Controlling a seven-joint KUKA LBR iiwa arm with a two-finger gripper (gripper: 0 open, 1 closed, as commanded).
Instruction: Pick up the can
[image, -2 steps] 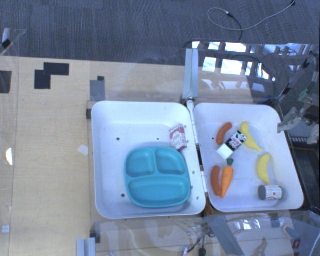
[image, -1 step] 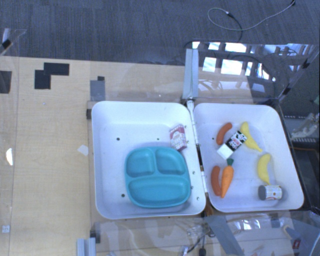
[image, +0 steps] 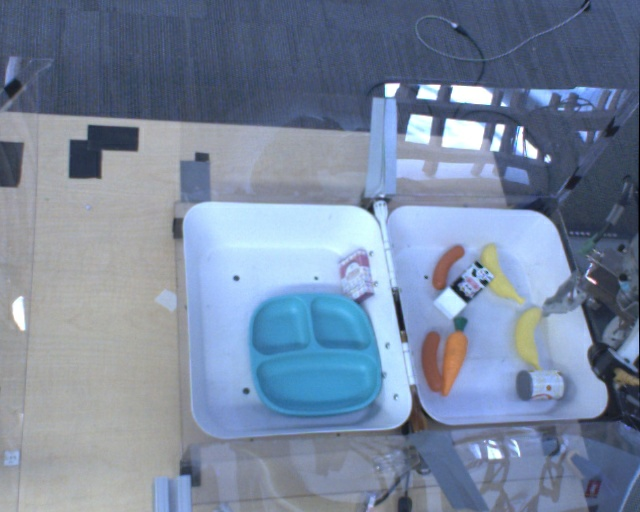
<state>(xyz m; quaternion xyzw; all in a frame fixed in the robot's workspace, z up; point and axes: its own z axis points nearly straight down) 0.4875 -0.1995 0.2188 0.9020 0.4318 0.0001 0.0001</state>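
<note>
Just inside the right bin's (image: 500, 222) near right corner, the can (image: 540, 384) lies on its side, below a banana (image: 527, 336). Beside that bin's right wall sits the gripper (image: 567, 297); how far it is open I cannot tell, and nothing shows in it.

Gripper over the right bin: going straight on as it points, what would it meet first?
Likely the lower yellow banana, just beyond the grey metal gripper; its height is unclear, so it may pass over. The small pale can lying on its side sits off that line.
</note>
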